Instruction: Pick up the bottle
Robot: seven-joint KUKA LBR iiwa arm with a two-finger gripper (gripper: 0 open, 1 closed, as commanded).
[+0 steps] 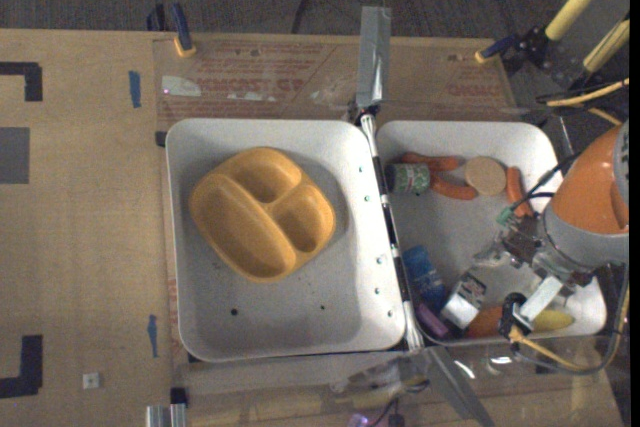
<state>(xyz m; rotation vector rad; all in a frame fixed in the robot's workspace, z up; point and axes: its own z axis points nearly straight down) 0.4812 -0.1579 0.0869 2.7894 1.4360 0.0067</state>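
Lying blue bottle [424, 277], long axis near-to-far

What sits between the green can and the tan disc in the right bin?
Camera view: an orange stick lies in the gap between can and disc; a second stick runs just behind it.

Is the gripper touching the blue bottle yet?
Apart. The camera view shows bare floor of the right bin between the gripper and the blue bottle, which lies by that bin's left wall.
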